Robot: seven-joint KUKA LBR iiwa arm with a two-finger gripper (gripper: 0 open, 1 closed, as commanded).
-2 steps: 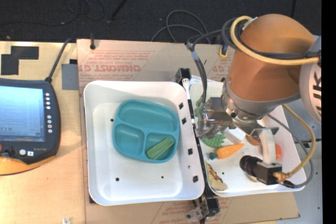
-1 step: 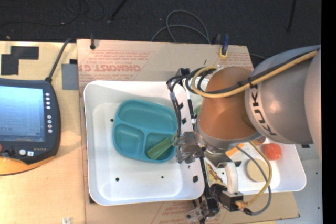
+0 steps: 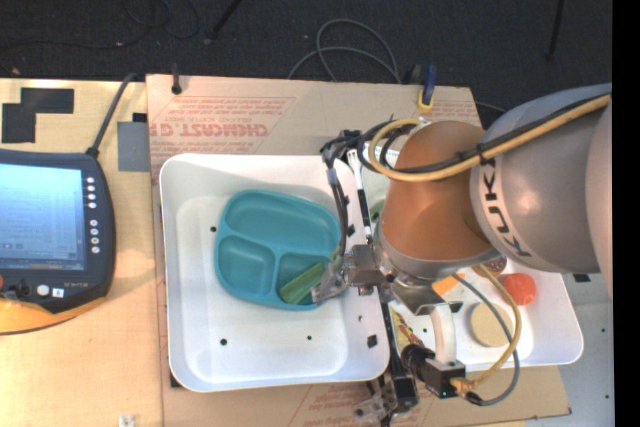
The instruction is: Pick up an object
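Item: left bin [image 3: 190, 315], white, on the table; it holds a teal divided tray [image 3: 270, 245] with a green object [image 3: 302, 283] lying in the tray's near-right compartment.

Item: claw [image 3: 330, 285], low at the tray's right edge, touching or just beside the green object. We cannot tell how far it is open, nor whether it has hold of anything.

Item: right bin [image 3: 565, 340], holding an orange-red piece [image 3: 520, 289] and a pale round one [image 3: 488, 323], largely behind the arm.

Risk, as we judge it: the claw catches the tray rim and drags or tips the tray, or the green piece slips aside.
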